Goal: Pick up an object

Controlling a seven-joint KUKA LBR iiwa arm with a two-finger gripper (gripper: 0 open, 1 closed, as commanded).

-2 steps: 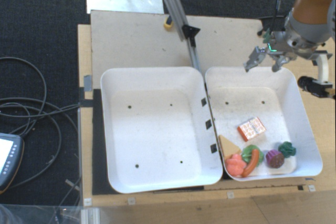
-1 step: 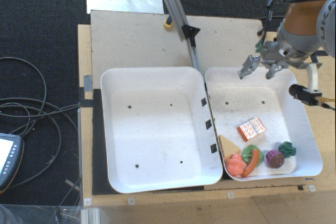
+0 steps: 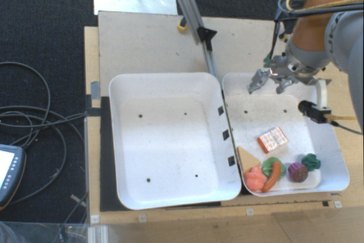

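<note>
Toy food clustered in near corner of right bin (image 3: 335, 151): orange waffle-patterned block (image 3: 272, 139) farthest up, tan wedge (image 3: 245, 157) at bin's left wall, pink-red piece (image 3: 255, 178), carrot (image 3: 272, 176) lying over green piece (image 3: 273, 164), purple piece (image 3: 297, 172), dark green broccoli (image 3: 311, 161) toward bin's right wall. Gripper (image 3: 267, 82) above bin's far edge, well apart from food, fingers spread, nothing between them. Left bin (image 3: 122, 122) alongside, walls touching
</note>
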